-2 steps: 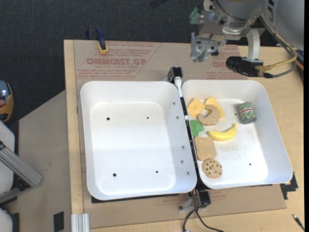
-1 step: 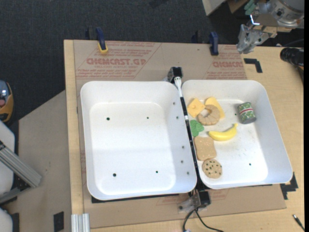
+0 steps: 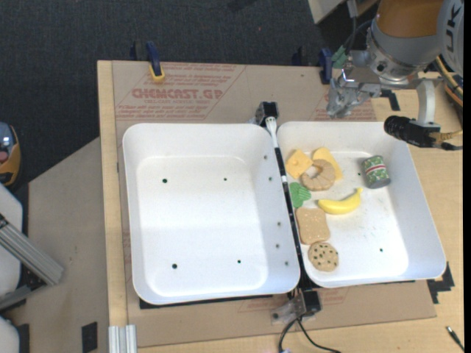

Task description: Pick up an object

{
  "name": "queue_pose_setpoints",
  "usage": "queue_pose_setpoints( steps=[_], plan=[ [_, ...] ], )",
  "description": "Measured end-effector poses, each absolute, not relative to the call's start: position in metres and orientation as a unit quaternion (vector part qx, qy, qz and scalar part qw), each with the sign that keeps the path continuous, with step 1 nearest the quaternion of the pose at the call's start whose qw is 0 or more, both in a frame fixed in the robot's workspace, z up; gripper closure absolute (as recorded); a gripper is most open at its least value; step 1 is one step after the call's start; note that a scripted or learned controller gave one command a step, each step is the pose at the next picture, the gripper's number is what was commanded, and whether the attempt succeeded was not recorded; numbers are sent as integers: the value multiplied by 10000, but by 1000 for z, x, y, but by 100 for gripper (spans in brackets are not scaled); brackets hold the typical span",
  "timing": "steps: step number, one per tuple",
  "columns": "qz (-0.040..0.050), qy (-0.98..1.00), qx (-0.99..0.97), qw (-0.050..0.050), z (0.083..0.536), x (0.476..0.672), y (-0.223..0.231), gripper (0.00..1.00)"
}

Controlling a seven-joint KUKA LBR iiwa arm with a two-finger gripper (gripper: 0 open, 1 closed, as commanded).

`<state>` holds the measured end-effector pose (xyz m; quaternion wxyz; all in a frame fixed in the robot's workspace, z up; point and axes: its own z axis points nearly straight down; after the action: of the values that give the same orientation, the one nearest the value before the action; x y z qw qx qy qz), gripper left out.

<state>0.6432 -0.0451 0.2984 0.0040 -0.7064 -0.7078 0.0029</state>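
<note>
Your claw (image 3: 344, 103) hangs past the right bin's (image 3: 412, 267) far edge, grip state unreadable; nearest pick, the green can (image 3: 374, 172), lies toward the table's near edge, tilted.

red print, likely "CHEMCAST GP", on board (image 3: 176, 93)

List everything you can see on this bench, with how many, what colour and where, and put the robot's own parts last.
bins: 2, white, side by side on the bench; left bin, right bin
banana: 1, yellow, middle of right bin
can: 1, green and grey, right bin, far right side
cookie: 1, tan with dark chips, right bin, near edge
toast slice: 1, light brown, right bin, above the cookie
green piece: 1, right bin, by the divider
yellow pieces: a cluster, right bin, far left
clamps: 2, blue, far bench edge
arm: 1, grey and orange, upper right
tool: 1, metal, above the right bin's far rim
</note>
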Motion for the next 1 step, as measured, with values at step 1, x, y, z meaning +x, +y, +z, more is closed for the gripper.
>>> queue_pose_setpoints(
  steps=[1],
  plan=[
    [-76,-7092,-7049,-74,449,668,2,100]
  ],
)
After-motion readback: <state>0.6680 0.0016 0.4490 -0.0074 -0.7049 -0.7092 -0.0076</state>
